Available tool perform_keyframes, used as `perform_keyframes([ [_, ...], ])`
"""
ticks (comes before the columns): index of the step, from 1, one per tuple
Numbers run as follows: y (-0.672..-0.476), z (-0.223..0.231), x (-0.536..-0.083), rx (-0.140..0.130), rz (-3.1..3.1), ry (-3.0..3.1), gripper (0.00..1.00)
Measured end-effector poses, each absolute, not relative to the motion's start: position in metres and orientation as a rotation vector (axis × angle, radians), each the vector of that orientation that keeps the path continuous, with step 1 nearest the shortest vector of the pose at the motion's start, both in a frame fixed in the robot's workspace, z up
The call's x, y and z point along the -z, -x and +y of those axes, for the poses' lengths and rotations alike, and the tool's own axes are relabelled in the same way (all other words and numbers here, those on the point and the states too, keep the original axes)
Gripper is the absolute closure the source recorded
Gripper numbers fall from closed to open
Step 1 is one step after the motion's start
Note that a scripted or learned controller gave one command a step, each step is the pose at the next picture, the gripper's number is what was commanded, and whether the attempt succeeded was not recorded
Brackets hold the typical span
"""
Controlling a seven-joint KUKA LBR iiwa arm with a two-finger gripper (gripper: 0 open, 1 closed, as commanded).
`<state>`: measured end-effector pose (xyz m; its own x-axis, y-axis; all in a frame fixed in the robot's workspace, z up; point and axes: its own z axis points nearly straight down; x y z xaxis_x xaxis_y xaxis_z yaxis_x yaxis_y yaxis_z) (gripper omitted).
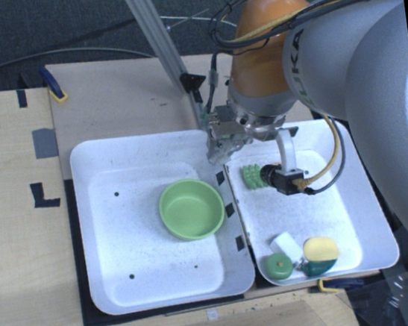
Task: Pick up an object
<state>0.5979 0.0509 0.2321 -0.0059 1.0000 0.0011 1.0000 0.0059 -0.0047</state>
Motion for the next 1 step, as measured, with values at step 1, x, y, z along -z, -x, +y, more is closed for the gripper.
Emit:
perform_keyframes([
  [1, -0.5865, 0.1012, -0.2197, -0.004, -2.226, 2.212, 1.00],
])
